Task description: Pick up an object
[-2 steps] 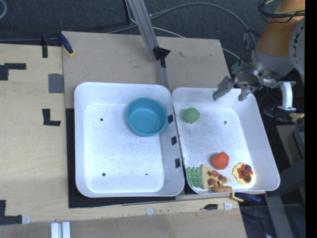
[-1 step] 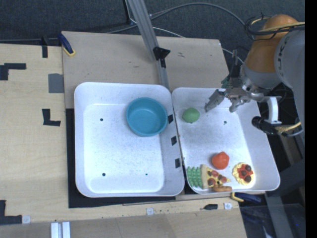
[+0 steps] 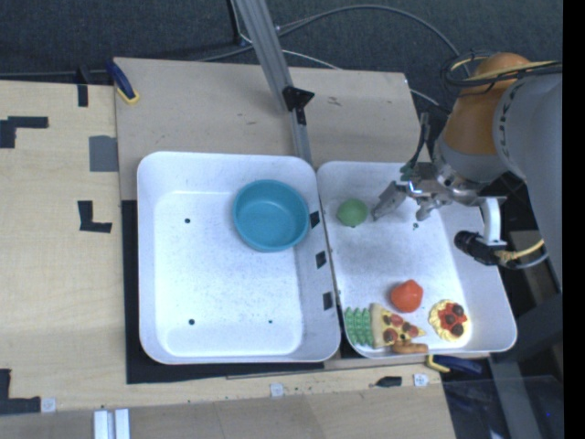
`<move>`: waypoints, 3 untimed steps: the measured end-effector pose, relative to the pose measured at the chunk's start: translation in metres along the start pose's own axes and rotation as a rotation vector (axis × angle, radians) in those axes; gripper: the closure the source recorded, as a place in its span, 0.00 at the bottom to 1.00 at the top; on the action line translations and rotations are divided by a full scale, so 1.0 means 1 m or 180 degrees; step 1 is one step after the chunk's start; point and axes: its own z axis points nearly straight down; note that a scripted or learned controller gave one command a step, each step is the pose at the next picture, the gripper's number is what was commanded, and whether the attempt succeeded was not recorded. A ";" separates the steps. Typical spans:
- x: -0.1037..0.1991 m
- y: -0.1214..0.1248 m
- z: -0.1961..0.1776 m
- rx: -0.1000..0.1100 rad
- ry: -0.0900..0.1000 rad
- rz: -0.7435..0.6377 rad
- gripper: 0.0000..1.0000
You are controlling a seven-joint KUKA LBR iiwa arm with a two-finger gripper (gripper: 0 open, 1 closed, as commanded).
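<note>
Unlabelled green ball (image 3: 352, 213) beside hand (image 3: 403, 205)

text: none legible | labels: none | bench tape marks (image 3: 91, 216): perhaps plain, too small to tell

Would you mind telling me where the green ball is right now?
The green ball lies in the right bin, near its upper-left corner, just left of the gripper and right of the blue bowl.
</note>
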 end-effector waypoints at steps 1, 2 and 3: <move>0.001 0.000 0.043 -0.0009 -0.0001 -0.0002 0.00; 0.000 0.001 0.030 -0.0020 -0.0005 -0.0003 1.00; 0.002 0.008 -0.015 -0.0026 -0.0003 -0.0002 1.00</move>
